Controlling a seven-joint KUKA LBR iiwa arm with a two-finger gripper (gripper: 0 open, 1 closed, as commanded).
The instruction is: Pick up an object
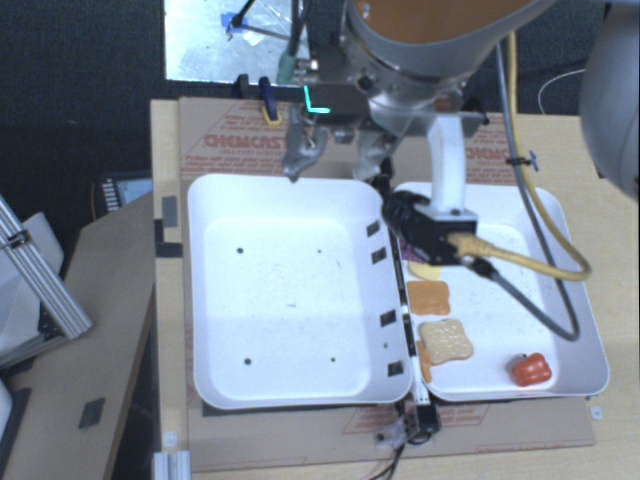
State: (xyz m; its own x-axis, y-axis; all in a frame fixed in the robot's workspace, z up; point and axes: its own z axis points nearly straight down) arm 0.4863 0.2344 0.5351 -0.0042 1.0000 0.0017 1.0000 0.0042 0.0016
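Pincer [335, 158] hung at far edge of left bin [215, 268], near divider between bins; whether spread or pressed together could not be told, nothing seen between its tips. Arm [440, 18] loomed above, orange band uppermost. Yellow cable [530, 260] looped over right bin [580, 353]. In right bin, near divider: orange square piece [428, 296], toast slice [446, 342] just in front of it, red pepper-like toy [531, 369] toward near right corner. Both bins sat on worktop [130, 268].

Arm [440, 18] cropped at top edge.
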